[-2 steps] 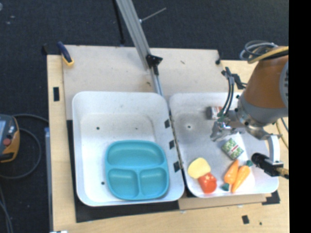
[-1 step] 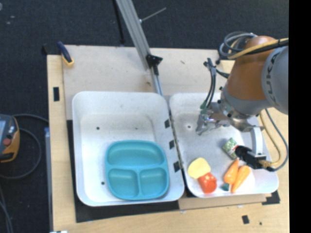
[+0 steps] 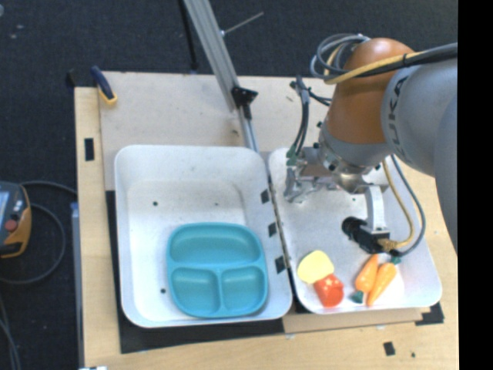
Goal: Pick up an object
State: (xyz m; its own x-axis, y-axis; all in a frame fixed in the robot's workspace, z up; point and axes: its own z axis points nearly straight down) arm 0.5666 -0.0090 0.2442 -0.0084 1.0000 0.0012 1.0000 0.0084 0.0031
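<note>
1. Arm (image 3: 422,102) pose: reaching in from the right, with the grey link high over the bench's right side and angled down toward the middle.
2. Orange band (image 3: 368,72): above the wrist, over the far part of the right bin (image 3: 320,226).
3. Gripper (image 3: 295,187): pointing down over the far left corner of the right bin, close to the wall shared with the left bin (image 3: 185,191). Open or closed: cannot be told from this view. Nothing seen held.
4. Objects for picking, all at the near end of the right bin and well apart from the gripper:
   - yellow piece (image 3: 316,267), touching the red piece (image 3: 330,290) just in front of it;
   - orange carrots (image 3: 376,277), lying side by side to the right of both.
5. Left bin: holding a teal divided tray (image 3: 218,277) at its near right.
6. Bench (image 3: 154,106): pale board, with the bins side by side on a black mat (image 3: 115,206).
7. Far left corner of the bench: small blue and yellow tool (image 3: 103,85).
8. Metal rail (image 3: 208,37): slanting down from the top to the far edge between the bins.
9. Floor (image 3: 92,21): dark carpet, with an orange device (image 3: 11,222) and cable at the left edge.
</note>
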